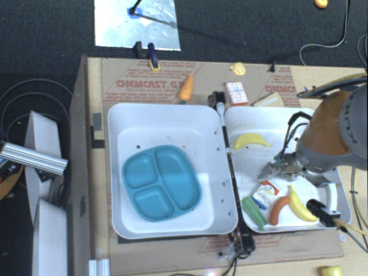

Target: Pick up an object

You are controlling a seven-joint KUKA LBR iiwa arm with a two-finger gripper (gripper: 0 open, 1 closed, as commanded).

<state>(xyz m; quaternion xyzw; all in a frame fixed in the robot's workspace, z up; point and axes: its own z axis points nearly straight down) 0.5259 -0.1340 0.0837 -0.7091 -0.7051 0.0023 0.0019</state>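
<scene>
Fig.: 2 white bins on bench. Left bin (123, 137) holds a blue divided tray (161, 181). In the right bin (270, 112) you see 1 banana (251, 141) near the top, plus a 2nd banana (301, 204), red sausage (278, 210), green item (254, 211) and small packet (264, 194) clustered at the bottom. Gripper (275, 168) sits low over the bin floor, between upper banana and packet, w/ nothing seen between its tips; spread of the claw can't be told. Judged: approach made, grasp and lift left to do.

Right bin (247, 115) — bananas (251, 141), sausage (278, 209), packet (265, 194).
</scene>
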